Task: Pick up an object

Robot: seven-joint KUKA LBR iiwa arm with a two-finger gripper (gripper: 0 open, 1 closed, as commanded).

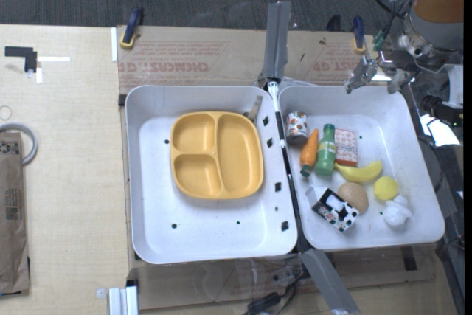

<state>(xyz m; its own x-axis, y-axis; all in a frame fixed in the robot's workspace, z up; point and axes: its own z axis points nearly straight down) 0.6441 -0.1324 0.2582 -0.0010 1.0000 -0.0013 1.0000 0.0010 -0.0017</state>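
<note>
Pincer (376, 77) above far rim of right bin (424, 158); finger spread impossible to tell. Two white bins. Far left of pincer: one yellow three-section plate (217, 156) in left bin (147, 181). Below pincer, crowded together: one banana (360, 171), green bottle (325, 151), carrot (309, 148), can (296, 125), lemon (386, 188).

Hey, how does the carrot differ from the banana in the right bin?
The carrot is orange with a green tip; the banana is plain yellow. The carrot is straight and tapering, while the banana curves. The carrot runs up and down the view, leaning a little, beside the green bottle; the banana lies crosswise below the bottle's base. Both are toy foods lying flat in the right bin.
</note>
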